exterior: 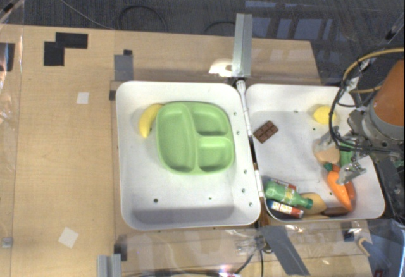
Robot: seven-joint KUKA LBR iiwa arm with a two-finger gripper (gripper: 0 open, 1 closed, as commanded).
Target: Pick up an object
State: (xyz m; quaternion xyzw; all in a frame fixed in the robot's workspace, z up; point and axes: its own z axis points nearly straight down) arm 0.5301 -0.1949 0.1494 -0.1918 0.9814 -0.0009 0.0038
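The two-finger gripper hangs by the right bin's right edge, over an orange plastic carrot; its finger state cannot be told.

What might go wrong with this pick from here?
The hand sits low over the carrot in the right bin, with a beige item close beside it, so it may catch both or nudge the carrot away. The carrot also lies near the bin's wall, which leaves little room.
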